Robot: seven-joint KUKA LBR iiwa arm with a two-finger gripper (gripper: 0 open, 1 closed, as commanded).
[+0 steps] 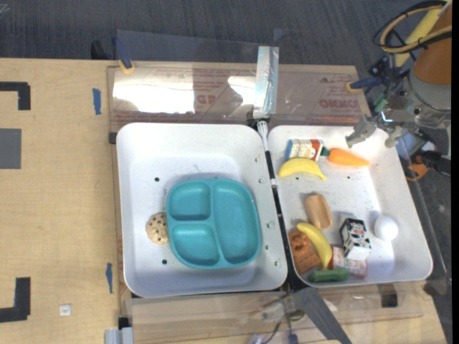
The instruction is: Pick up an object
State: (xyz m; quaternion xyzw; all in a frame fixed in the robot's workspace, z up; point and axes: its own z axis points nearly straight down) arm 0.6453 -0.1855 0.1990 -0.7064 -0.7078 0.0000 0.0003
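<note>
The right bin (409, 192) holds a carrot (348, 158), a small labelled carton (304, 150), a yellow banana (301, 168), a tan bread roll (317, 211), a second banana (316, 242), a brown fried piece (302, 250), a black-and-white carton (354, 234), a white egg (386, 228) and a green vegetable (328, 276). My gripper (376, 133) hangs over this bin's far right corner, just right of and above the carrot. It is open, with nothing between its fingers (359, 131).
The left bin (136, 163) carries a teal divided plate (213, 222) with a cookie (156, 228) at its left. A clear panel (186, 84) with a metal post (266, 81) stands behind the bins. Yellow cables (409, 27) loop at the top right.
</note>
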